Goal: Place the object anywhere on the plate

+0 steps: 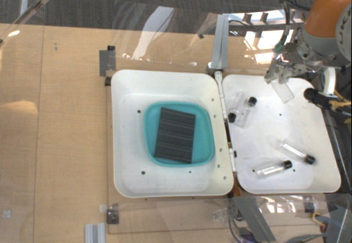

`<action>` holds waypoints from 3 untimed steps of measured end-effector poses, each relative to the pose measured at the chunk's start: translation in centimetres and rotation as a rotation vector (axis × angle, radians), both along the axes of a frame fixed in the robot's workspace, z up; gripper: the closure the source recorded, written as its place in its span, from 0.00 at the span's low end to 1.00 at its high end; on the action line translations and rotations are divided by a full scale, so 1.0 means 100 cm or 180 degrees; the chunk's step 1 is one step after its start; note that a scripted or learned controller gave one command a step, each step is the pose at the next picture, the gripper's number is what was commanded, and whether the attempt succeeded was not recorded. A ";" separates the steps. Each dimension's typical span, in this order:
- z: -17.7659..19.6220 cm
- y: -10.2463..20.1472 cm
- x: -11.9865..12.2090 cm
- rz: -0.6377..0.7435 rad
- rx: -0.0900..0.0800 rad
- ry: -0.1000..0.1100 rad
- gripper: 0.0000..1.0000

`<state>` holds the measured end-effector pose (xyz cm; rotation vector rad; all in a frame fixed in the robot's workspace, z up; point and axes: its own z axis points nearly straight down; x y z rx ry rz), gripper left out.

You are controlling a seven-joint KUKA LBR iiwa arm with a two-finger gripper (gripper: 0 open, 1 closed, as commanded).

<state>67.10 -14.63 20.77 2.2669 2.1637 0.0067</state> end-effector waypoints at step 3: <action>0.169 0.005 -0.129 -0.1325 0.0010 -0.0018 0.00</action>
